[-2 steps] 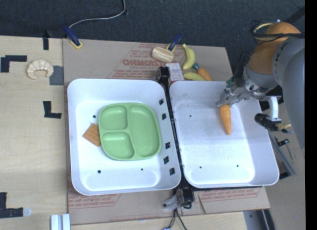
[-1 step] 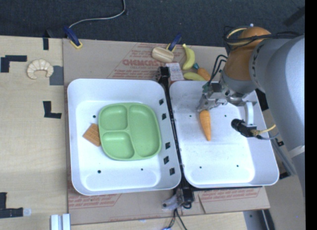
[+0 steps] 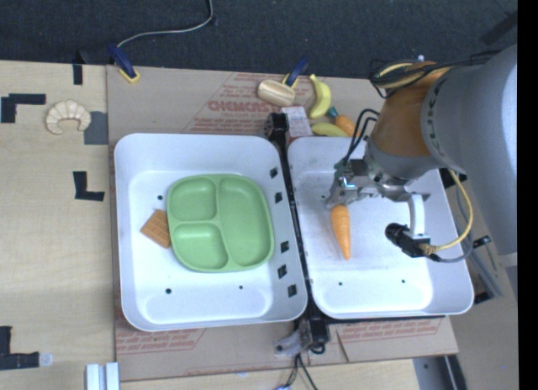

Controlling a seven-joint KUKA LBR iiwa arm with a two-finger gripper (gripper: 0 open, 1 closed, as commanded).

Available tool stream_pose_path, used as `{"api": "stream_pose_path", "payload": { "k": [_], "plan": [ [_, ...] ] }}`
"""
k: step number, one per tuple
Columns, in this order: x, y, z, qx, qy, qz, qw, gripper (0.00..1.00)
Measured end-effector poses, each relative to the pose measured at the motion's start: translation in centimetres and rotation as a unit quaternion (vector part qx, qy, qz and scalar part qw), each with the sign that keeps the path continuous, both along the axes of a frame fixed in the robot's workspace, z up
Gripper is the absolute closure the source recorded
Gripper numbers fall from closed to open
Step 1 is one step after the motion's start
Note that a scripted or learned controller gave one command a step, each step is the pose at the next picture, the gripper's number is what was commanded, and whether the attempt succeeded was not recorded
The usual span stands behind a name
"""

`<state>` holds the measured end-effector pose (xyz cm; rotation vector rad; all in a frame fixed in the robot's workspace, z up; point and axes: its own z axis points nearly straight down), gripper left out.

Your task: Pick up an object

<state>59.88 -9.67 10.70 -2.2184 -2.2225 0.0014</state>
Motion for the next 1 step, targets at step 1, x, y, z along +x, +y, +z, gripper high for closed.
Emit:
{"api": "stream_pose_path", "payload": {
  "k": [1],
  "plan": [
    [-0.80, 5.33, 7.73, 0.0001, -0.001, 0.000, 1.0000, 1.00]
  ]
}}
